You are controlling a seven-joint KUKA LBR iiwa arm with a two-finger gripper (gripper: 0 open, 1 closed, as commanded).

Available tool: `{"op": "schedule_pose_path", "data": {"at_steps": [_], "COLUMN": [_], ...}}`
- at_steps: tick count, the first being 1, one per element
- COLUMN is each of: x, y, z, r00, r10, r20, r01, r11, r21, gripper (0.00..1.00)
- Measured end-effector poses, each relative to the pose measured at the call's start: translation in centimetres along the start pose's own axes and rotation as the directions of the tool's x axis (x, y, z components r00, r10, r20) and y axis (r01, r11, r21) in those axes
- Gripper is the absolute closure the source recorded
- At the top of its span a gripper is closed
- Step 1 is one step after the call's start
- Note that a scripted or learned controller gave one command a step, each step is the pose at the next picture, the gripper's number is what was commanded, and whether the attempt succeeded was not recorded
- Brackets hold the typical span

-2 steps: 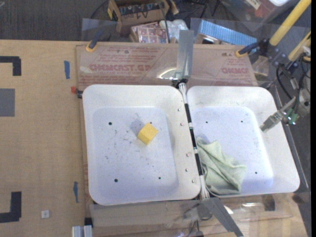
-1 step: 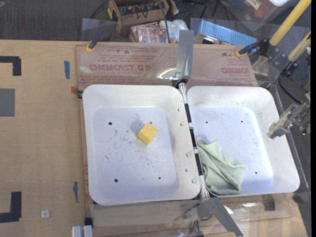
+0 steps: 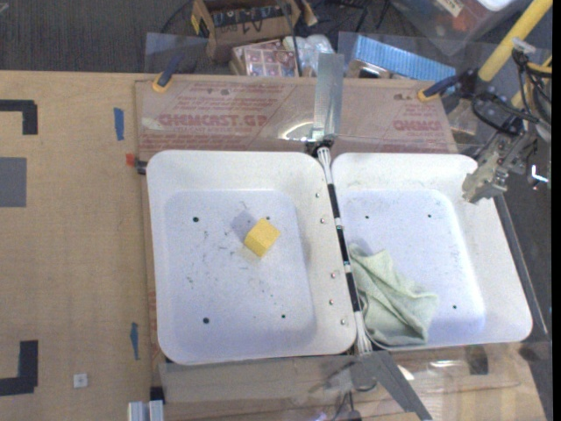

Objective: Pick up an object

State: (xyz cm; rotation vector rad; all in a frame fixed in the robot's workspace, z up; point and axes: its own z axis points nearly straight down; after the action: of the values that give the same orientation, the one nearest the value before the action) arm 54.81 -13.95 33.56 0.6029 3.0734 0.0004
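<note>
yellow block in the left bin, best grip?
Come straight down on the yellow block and close the jaws across two opposite flat side faces. It sits turned diagonally to the left bin walls, so the wrist probably needs rotating to match. Bare floor surrounds it, leaving room for the gripper.

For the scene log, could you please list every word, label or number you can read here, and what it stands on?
"CHEMCAST GP": red print on the brown sheet behind the left bin, blurred, so the reading is uncertain.
Red print on the brown sheet behind the right bin: too blurred to read.
Box beyond the bench: printed, but too small to read.
Yellow block and cloth: no text.
</note>
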Motion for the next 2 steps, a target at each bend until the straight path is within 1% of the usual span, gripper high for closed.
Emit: {"op": "schedule_pose_path", "data": {"at_steps": [1,2], "x": [0.8,4.6], "y": [-3.1,-3.7], "z": [3.3,-1.5], "r00": [0.946,0.816], "r10": [-0.325,-0.578], "r20": [-0.004,0.0], "r01": [0.325,0.578], "r11": [0.946,0.816], "r21": [-0.001,0.0], "gripper": [1.0,1.0]}}
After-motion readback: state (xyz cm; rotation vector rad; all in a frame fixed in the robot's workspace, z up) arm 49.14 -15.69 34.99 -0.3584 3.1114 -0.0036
